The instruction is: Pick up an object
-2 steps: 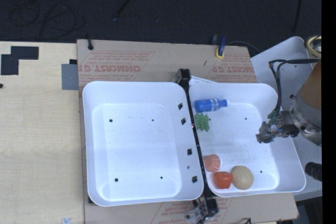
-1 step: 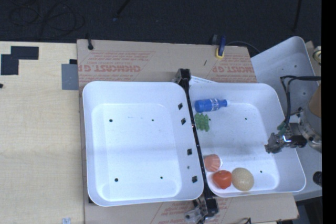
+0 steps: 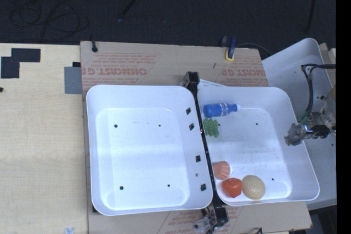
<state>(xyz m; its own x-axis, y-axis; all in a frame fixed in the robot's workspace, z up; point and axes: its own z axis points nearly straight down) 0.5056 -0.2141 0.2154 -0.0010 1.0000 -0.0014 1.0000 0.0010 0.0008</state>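
The right bin (image 3: 274,97) holds several objects along its left and front sides. A blue bottle (image 3: 219,109) lies on its side near the far left corner, and a small green object (image 3: 211,127) sits just in front of it. At the near left corner a pale orange ball (image 3: 221,169), a red object (image 3: 232,187) and a beige ball (image 3: 253,187) lie close together. My gripper (image 3: 296,135) hangs over the right bin's right rim, well apart from all of them, and nothing shows in it.
The left bin (image 3: 142,97) stands beside the right one, with a black divider (image 3: 198,134) where they meet. Both rest on a cardboard sheet (image 3: 153,66). A blue and yellow clamp (image 3: 230,49) sits at the cardboard's far edge. Cables (image 3: 310,90) hang near the gripper.
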